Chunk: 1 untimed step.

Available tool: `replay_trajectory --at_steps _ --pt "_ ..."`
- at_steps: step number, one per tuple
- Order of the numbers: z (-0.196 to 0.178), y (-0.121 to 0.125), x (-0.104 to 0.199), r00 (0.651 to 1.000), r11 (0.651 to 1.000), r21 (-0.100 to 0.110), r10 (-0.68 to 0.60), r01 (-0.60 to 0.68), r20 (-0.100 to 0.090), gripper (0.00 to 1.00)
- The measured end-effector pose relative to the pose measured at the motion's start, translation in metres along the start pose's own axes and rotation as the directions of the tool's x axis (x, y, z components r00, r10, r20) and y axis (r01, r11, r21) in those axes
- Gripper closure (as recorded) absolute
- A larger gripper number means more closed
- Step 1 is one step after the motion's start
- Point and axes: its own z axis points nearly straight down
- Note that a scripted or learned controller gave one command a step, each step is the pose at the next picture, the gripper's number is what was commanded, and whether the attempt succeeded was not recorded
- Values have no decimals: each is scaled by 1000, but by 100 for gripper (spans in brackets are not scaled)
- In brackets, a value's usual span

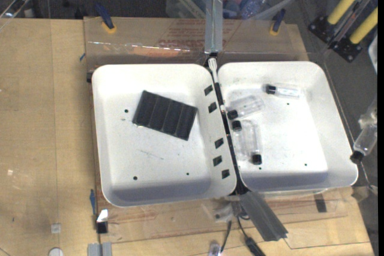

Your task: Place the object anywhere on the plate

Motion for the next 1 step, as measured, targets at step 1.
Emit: replay_trajectory --at_steps 1 --pt "-19 -3 4 982 982 -4 187 -187 -1 100"
